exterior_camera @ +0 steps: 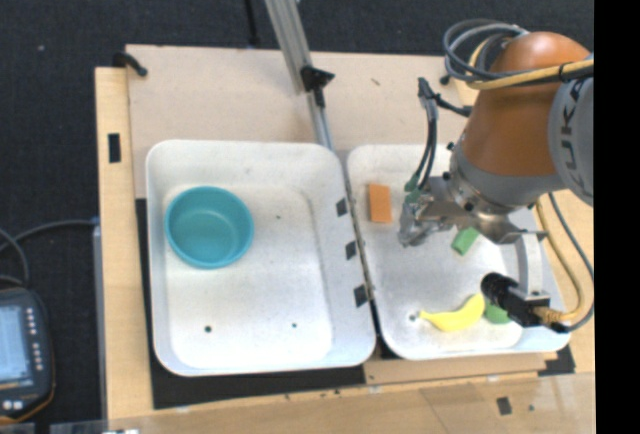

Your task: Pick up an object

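Observation:
My gripper point(415, 227) hangs low over the middle of the right bin point(395, 317), below the orange-banded wrist. An orange block point(379, 203) lies just left of it, near the bin's left wall. A small green block point(464, 241) sits to its right, partly under the arm. A yellow banana point(452, 316) lies at the bin's front, with a green piece point(497, 313) beside its right end. I see nothing between the fingers.
The left bin point(290, 322) holds a teal bowl point(208, 226) on its left side. A slanted metal pole point(290, 27) rises from the back between the bins. Black cables and a connector point(515, 302) hang at the right bin's front right.

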Motion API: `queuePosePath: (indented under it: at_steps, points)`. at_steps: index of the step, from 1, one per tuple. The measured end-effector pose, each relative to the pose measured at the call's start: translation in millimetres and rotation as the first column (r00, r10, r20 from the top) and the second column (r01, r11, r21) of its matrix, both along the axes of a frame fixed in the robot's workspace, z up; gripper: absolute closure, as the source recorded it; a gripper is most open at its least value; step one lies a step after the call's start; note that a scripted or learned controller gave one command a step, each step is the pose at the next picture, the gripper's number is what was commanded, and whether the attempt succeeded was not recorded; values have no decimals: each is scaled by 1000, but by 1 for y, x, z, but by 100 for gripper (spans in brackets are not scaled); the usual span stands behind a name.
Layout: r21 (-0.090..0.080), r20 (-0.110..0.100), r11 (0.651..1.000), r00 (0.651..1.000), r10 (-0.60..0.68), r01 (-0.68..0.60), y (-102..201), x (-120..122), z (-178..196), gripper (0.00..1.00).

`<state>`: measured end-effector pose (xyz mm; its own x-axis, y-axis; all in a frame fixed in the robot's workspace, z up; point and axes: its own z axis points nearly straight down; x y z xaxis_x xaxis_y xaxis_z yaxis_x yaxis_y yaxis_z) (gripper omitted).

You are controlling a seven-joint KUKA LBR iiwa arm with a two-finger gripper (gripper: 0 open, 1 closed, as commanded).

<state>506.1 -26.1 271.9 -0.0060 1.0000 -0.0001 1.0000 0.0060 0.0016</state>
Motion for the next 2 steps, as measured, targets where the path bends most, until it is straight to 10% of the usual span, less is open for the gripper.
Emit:
queuePosePath:
  at_steps: [2]
  points:
    - [1, 0, 1000, 1000, 2, -2, 104, 11, -7, 100]
